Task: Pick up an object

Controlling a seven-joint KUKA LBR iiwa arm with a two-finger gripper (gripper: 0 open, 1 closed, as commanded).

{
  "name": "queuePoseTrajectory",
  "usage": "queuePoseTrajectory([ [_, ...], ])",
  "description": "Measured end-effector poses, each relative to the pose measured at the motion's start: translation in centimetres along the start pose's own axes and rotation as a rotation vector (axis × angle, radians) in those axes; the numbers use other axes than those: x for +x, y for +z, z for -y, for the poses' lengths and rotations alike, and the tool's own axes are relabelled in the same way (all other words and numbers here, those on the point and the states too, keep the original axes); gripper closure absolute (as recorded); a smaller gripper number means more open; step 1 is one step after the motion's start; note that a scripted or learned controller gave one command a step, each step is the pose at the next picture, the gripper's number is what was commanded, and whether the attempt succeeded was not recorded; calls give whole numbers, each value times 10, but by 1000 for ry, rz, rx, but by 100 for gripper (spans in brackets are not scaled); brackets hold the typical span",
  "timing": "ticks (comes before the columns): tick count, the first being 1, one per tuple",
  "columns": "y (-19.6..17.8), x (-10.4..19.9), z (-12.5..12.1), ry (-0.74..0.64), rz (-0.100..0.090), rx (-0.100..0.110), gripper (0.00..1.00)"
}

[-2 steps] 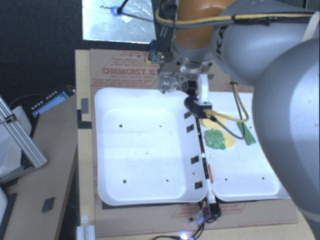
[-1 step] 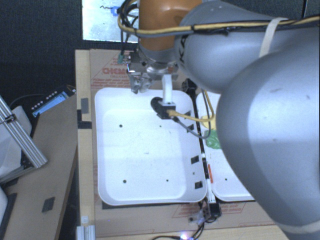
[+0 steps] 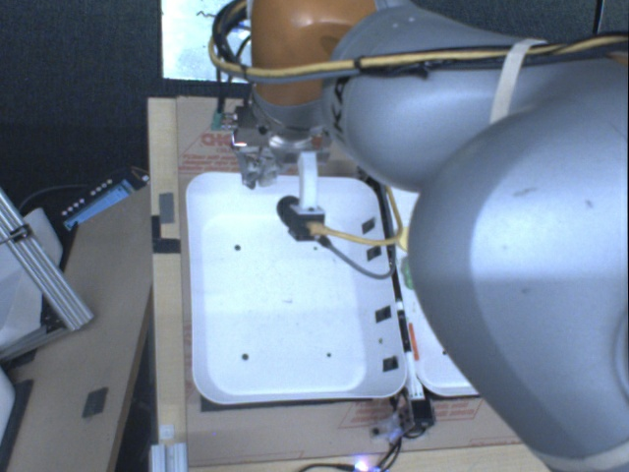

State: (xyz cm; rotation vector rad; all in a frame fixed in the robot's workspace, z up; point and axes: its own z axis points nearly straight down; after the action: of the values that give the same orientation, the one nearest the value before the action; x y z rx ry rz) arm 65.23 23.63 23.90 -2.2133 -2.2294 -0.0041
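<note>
- The grey arm [image 3: 472,185] I am steering covers the scene from twelve to five o'clock, hiding most of the right bin [image 3: 447,382].
- The left bin [image 3: 246,362] offers no pickable object that I can see; a descent here risks closing on nothing.
- The gripper [image 3: 285,180] hangs over the bin's twelve o'clock rim; its finger spread I cannot tell.
- Red printing on the cardboard is unreadable.

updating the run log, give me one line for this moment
arm: over left bin far edge | gripper: low, fingers unclear | held: nothing seen | bin: no object seen
</note>
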Motion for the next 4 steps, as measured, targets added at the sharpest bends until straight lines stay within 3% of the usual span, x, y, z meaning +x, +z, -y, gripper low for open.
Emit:
queuePoseTrajectory([
  [1, -28, -22, 2, 6, 1, -2, 100],
  [2, -27, -1, 10, 1, 1, 0, 100],
  [3, -28, -41, 14, 9, 2, 1, 100],
  [4, 25, -25, 38, 3, 2, 6, 100],
])
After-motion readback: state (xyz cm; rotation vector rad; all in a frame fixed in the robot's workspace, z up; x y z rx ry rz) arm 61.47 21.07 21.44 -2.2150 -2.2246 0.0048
